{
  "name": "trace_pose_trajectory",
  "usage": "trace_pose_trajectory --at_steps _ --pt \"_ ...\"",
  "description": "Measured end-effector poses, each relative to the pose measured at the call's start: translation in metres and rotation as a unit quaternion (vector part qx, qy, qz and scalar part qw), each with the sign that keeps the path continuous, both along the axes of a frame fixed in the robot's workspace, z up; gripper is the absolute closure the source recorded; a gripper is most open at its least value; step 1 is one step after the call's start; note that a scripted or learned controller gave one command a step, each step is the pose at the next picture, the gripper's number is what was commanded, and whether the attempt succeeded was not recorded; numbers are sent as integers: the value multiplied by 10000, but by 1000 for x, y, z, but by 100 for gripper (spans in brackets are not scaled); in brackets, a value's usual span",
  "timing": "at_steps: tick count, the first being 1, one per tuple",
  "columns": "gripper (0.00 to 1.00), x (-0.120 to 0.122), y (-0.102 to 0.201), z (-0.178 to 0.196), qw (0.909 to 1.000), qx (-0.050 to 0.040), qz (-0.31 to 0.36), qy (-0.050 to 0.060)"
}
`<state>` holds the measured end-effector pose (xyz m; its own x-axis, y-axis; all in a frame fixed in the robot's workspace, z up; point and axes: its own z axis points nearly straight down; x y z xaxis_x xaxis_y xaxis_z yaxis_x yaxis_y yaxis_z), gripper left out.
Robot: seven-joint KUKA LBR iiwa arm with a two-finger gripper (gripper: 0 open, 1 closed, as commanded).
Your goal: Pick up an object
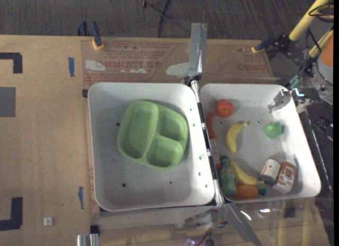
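Note:
The right bin (310,155) holds several toy foods. A red tomato (224,108) sits near the back, with a yellow banana (234,135) just in front of it. A small green piece (273,129) lies toward the right wall. At the front are a green bottle (227,176), a second banana (244,176), an orange carrot (246,191), a white and red can (270,170) and an orange and white carton (286,177). My gripper (279,100) hangs over the bin's back right corner, above and behind the green piece, with nothing seen in it.
The left bin (103,176) holds a green divided plate (153,133). A red piece (211,124) leans on the right bin's left wall. A metal divider (197,54) stands behind the bins. The arm and its cables (320,75) crowd the right edge.

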<state>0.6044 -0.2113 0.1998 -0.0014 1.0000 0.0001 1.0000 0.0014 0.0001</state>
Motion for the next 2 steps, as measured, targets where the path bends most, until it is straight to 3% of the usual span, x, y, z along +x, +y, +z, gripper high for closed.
trace_pose_trajectory --at_steps 1,2 --pt "0 -43 31 -111 9973 -13 733 -43" --pt "0 31 8 -113 9980 -14 635 -23"
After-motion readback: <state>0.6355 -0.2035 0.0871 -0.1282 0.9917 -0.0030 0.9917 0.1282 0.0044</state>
